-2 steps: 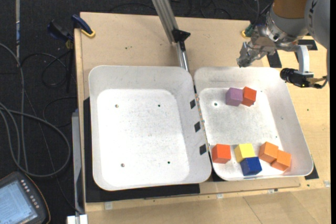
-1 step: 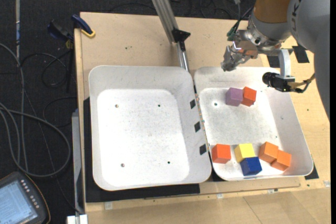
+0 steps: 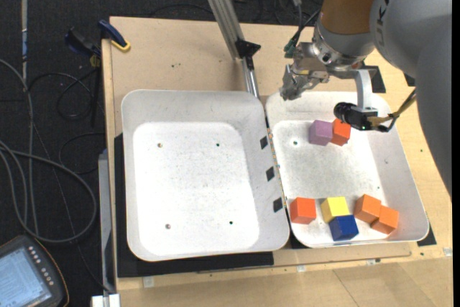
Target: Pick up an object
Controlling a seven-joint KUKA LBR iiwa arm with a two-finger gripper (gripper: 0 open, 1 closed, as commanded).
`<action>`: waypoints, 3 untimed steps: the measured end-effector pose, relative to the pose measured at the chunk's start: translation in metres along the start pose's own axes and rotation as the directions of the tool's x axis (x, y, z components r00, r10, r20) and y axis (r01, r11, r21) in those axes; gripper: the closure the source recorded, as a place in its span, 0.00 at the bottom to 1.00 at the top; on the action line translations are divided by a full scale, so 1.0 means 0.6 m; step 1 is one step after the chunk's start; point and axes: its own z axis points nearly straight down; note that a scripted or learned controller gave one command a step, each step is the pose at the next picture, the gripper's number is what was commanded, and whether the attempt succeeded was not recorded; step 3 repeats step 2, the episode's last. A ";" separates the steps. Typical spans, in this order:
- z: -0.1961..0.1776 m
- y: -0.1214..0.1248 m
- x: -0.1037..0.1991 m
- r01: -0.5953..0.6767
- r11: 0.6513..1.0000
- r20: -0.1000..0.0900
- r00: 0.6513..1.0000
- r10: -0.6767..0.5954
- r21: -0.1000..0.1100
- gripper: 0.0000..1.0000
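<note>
- I count two shallow white bins on the bench: the left bin (image 3: pixel 194 169) and the right bin (image 3: pixel 402 183), sitting side by side with their inner rims touching.
- I count seven blocks in all, every one of them in the right bin.
- Four are orange: one small orange block (image 3: pixel 341 132) near the far end, one orange block (image 3: pixel 302 210) at the near-left corner, and a pair of orange blocks (image 3: pixel 378 213) touching each other at the near-right.
- One purple block (image 3: pixel 321 131) lies at the far end, just beside the small orange one and apparently touching it.
- One yellow block (image 3: pixel 334 208) sits in the near row, and one blue block (image 3: pixel 343 227) lies against its near side.
- The near row reads, from my left: orange, yellow with blue in front, then the orange pair.
- My one arm (image 3: pixel 402 3) comes in from the right, its orange band above the wrist.
- The gripper (image 3: pixel 293 88) hangs over the far-left corner of the right bin, near the rim, apart from the purple block.
- From this angle I cannot tell how far the pincer is open; I see no block between its tips.
- A black fitting (image 3: pixel 356 115) hangs from the wrist just beyond the small orange block.
</note>
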 end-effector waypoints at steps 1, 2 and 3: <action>0.020 -0.030 0.094 0.000 1.000 0.000 1.000 0.000 0.003 1.00; 0.032 -0.067 0.185 0.000 1.000 0.000 1.000 0.000 0.003 1.00; 0.032 -0.067 0.185 0.000 1.000 0.000 1.000 0.000 0.003 1.00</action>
